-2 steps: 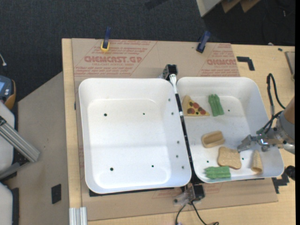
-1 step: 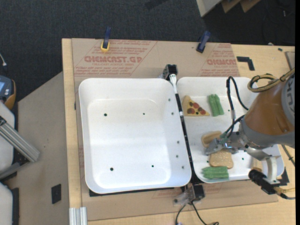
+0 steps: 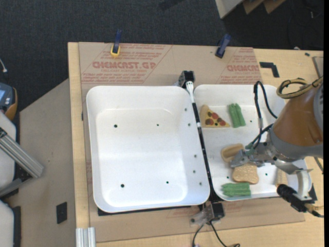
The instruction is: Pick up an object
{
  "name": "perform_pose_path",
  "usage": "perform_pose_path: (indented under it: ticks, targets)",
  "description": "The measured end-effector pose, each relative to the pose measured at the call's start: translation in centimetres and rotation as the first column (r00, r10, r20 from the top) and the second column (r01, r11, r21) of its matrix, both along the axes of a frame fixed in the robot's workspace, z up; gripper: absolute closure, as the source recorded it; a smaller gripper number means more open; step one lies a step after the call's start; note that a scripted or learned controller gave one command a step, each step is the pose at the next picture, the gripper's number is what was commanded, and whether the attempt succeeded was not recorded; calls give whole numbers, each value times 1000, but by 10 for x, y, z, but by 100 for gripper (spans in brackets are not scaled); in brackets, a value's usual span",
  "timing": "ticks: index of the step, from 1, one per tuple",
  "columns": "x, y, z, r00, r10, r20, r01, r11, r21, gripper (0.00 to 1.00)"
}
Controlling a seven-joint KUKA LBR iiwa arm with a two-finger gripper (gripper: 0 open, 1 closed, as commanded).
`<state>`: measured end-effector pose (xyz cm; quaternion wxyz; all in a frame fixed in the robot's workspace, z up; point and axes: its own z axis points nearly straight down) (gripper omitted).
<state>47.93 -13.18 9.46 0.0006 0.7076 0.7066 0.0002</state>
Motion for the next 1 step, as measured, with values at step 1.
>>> perform_pose_path:
  ticks: [1]
  targets:
    - [8, -51, 99, 1000, -2, 10, 2, 1000, -6, 100]
